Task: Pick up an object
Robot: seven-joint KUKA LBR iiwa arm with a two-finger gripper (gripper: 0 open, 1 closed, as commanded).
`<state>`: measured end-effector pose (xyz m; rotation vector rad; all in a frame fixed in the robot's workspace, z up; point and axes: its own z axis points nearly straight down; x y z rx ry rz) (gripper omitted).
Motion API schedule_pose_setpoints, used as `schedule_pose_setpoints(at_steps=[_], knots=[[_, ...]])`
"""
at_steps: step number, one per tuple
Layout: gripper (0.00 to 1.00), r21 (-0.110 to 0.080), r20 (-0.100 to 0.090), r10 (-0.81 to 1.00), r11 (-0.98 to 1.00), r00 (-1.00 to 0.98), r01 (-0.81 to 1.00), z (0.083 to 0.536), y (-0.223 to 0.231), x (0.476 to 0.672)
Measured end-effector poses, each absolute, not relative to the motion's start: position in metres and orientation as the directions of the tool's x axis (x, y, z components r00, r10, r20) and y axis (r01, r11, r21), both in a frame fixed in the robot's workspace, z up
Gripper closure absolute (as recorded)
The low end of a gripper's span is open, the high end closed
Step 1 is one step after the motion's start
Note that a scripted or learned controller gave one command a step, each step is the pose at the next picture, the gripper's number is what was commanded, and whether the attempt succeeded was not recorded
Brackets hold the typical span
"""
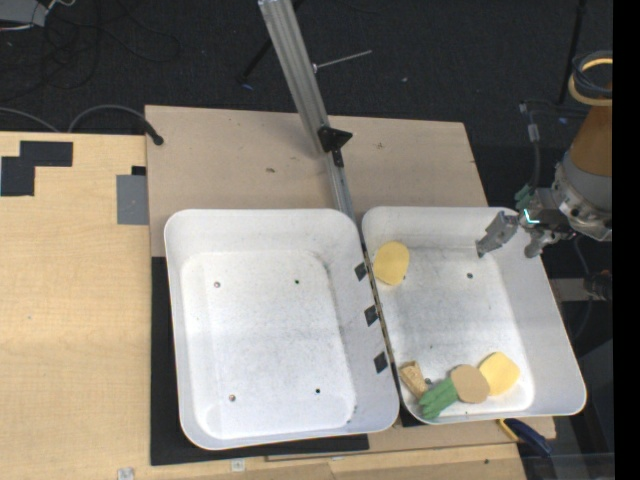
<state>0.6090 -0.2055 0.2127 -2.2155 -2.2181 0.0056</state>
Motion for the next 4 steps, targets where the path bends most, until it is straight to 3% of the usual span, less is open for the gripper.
schedule_pose_setpoints(at_steps=[1, 3, 4], knots=[[0.00, -0.003, 0.000, 1.000, 0.004, -0.004, 1.000, 0.215, -0.205, 0.610], [0.00, -0.009, 0.002, 1.000, -0.001, 0.001, 1.000, 0.102, -0.204, 0.598], [0.00, -0.004, 0.001, 1.000, -0.001, 0.001, 1.000, 0.091, -0.203, 0.598]])
